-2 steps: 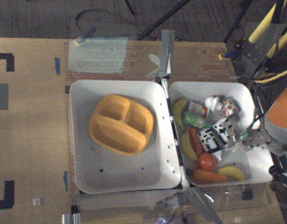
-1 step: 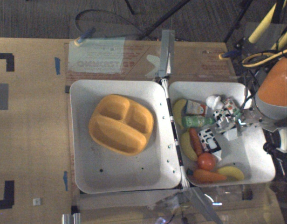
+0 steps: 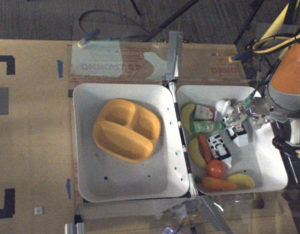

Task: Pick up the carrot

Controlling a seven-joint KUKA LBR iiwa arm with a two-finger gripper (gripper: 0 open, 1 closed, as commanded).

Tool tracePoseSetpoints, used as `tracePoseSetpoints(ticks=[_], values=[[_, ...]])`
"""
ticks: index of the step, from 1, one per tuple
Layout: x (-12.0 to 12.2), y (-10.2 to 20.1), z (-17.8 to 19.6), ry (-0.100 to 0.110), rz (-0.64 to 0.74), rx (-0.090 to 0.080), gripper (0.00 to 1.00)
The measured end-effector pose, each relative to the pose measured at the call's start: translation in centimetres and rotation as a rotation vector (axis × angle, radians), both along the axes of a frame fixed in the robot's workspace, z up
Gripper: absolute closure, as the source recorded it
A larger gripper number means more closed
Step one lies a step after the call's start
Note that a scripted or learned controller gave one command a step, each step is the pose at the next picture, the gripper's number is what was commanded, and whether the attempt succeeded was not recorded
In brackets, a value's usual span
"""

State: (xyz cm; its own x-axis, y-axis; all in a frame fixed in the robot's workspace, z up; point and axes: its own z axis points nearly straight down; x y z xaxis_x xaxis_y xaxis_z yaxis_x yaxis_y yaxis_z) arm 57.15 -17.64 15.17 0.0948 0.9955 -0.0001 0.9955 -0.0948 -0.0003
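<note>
The orange carrot w/ a small green stem end (image 3: 217,183) lies flat along the near wall of the right shallow white plastic bin (image 3: 267,167), approx. at the bin's front-left corner, stem end pointing left toward the divider between the bins. Just above it, touching or nearly so, sits a round red tomato (image 3: 216,168); just right of the carrot tip is a small yellow lemon-shaped piece (image 3: 241,180). A long reddish-orange sausage-like piece (image 3: 204,147) runs diagonally above the tomato, beside a yellow banana (image 3: 196,154) that curves along the bin's left wall. Also in that bin: a black-and-white printed card or packet (image 3: 219,146), a pale green bottle lying on its side (image 3: 204,126), a small colourful carton (image 3: 203,112) and a 2nd yellow-green piece (image 3: 187,114) at the back left. The grey arm w/ its orange band (image 3: 286,79) comes in from the right; its two-finger gripper (image 3: 236,115) is over the back-middle of the right bin, near a white lumpy object (image 3: 223,105), well apart from the carrot. Can't tell how far open the claw is, nor if it has hold of anything: clutter & blur hide it. The left shallow white bin (image 3: 91,174) bears a yellow-orange plastic divided plate w/ 3 compartments (image 3: 126,129), approx. centred.
</note>
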Motion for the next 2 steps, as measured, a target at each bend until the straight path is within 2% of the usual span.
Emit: tracePoseSetpoints(ticks=[1,2], values=[[-6.9,-2.0,-6.6,-0.005,0.134,0.001,0.0],[2.4,-3.7,-6.1,-0.003,0.403,0.011,0.0]])
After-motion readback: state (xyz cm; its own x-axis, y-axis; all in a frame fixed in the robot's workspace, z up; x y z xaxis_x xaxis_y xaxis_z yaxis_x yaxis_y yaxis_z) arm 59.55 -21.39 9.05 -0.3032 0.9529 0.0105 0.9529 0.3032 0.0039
